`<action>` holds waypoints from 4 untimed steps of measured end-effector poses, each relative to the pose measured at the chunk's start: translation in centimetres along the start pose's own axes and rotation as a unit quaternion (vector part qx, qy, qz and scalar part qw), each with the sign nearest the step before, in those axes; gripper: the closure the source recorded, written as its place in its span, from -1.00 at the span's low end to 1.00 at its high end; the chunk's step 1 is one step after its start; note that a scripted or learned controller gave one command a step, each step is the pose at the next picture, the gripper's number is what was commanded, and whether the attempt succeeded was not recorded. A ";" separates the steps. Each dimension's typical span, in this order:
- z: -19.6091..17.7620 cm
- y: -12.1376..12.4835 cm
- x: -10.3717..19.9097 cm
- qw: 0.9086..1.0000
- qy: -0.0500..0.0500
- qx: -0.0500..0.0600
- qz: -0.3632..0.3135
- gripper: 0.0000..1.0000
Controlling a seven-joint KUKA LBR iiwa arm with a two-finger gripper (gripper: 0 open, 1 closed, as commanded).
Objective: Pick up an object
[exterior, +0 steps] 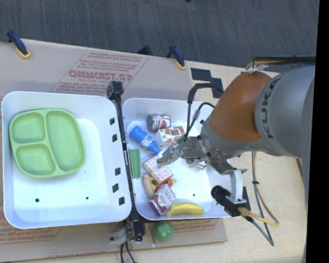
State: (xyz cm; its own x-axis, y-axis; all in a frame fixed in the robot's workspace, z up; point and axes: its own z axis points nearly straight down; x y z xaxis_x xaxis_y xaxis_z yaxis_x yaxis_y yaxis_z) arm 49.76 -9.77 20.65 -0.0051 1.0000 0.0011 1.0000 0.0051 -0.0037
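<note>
The right bin (pixel 205 193) holds a pile of small objects along its left half. Among them are a silver and red can (pixel 158 122), a blue bottle (pixel 141 138), a small red and white carton (pixel 170 135), a green stick (pixel 134 162), a red and white box (pixel 157 172), a dark red packet (pixel 163 198) and a yellow banana (pixel 185 209). My gripper (pixel 171 154) hangs low over the middle of the pile, just right of the blue bottle and above the red and white box. The arm's wrist hides the bin's right part.
The left bin (pixel 95 201) holds a green divided plate (pixel 47 142). A green ball (pixel 162 230) lies outside the bins near the front edge. Cables trail from the arm at the right (pixel 259 207). Clamps sit along the bench's back edge.
</note>
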 end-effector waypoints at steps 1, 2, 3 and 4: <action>11.0 4.2 -4.1 1.000 -0.001 -0.007 0.000 -1.00; 9.9 4.3 -4.0 1.000 -0.001 -0.007 -0.004 1.00; -1.2 -1.4 -5.1 1.000 -0.001 -0.002 0.001 1.00; -5.2 2.8 -11.4 1.000 -0.001 -0.002 0.001 1.00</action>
State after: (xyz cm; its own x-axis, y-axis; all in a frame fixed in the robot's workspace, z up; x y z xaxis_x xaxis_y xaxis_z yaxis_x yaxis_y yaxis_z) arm 52.67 -21.17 25.83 -0.0038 1.0000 -0.0017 1.0000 0.0038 0.0010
